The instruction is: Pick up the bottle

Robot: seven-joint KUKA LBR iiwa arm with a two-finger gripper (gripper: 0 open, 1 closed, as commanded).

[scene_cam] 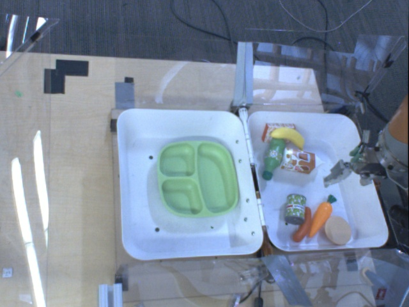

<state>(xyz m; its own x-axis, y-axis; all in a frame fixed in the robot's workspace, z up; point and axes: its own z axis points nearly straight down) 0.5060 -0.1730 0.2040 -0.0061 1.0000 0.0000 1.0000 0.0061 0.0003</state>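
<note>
At the lower right of the frame, in the right bin point(374, 232), lie a round beige piece point(337, 230) that looks like a bread roll, an orange carrot point(321, 215) with a green top, and a reddish sausage point(301, 226) touching the carrot's left side. Just above the sausage stands a small can point(295, 208) with a green label. In the left bin point(131, 190) sits a green plate point(197, 178) with three compartments, near the middle of the frame.

Higher at the right edge, the hand point(348, 168) hangs above the right part of the right bin, with its fingers spread apart and nothing between them. The green bottle point(275, 158) lies in the upper left part of this bin, its cap pointing down-left, near the wall between the bins and well apart from the hand. An orange and white box point(299, 162) touches its right side. Above them a yellow banana point(287, 135) rests on another small carton point(273, 128). The wooden worktop point(77, 171) fills the left side, and black cables point(198, 18) lie on the dark floor at the top.
</note>
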